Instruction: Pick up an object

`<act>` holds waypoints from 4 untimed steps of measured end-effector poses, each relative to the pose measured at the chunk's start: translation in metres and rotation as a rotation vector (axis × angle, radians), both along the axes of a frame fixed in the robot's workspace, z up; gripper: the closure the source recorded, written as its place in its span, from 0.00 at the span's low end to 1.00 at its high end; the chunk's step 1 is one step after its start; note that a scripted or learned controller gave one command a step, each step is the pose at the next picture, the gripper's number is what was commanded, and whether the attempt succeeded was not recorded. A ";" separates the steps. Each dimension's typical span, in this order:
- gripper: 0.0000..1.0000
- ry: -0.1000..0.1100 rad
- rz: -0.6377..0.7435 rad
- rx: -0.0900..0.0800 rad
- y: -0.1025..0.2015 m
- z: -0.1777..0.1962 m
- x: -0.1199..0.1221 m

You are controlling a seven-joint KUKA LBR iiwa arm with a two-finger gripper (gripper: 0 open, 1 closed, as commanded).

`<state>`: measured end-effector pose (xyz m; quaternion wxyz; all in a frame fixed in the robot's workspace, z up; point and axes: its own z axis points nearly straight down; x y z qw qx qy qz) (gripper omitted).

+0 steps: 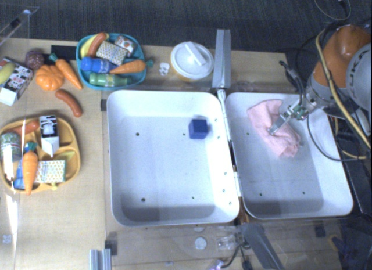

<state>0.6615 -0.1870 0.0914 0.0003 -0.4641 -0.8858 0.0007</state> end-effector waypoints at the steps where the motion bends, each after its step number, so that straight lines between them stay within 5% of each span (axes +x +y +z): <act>1: 0.00 -0.019 0.147 -0.004 0.030 0.002 -0.025; 2: 0.00 -0.013 0.183 -0.005 0.040 0.002 -0.007; 3: 0.00 -0.024 0.219 -0.004 0.044 0.003 -0.043; 4: 0.00 -0.022 0.244 -0.005 0.070 0.003 -0.038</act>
